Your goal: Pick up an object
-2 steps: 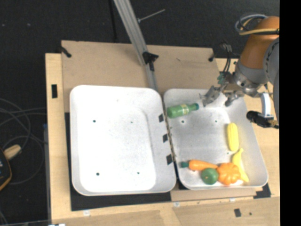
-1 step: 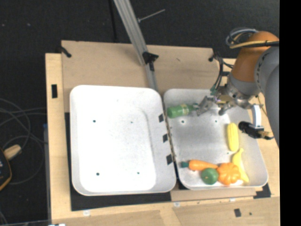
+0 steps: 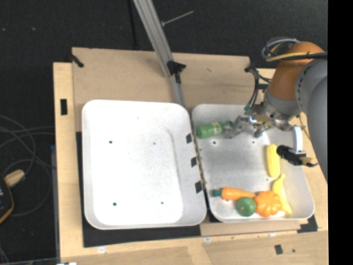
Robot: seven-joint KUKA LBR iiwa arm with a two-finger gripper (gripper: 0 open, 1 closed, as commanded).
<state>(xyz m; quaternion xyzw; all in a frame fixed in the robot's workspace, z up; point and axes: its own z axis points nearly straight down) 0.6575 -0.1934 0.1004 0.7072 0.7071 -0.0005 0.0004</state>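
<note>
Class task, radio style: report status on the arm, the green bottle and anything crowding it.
Gripper low in right bin, beside green bottle. Bottle lying flat at far left corner, not lifted. Corn, carrot and other toy food lie nearer, apart from it.

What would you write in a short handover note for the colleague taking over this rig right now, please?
Gripper: low at the far end of the right bin, next to the green bottle; finger state unclear, nothing visibly held.
Things: all in the right bin. Green bottle lies at the far left corner; corn cob by the right wall; carrot, green ball, orange pepper and banana along the near edge.
Done: no object lifted.
Left: grasp one object and raise it.
</note>
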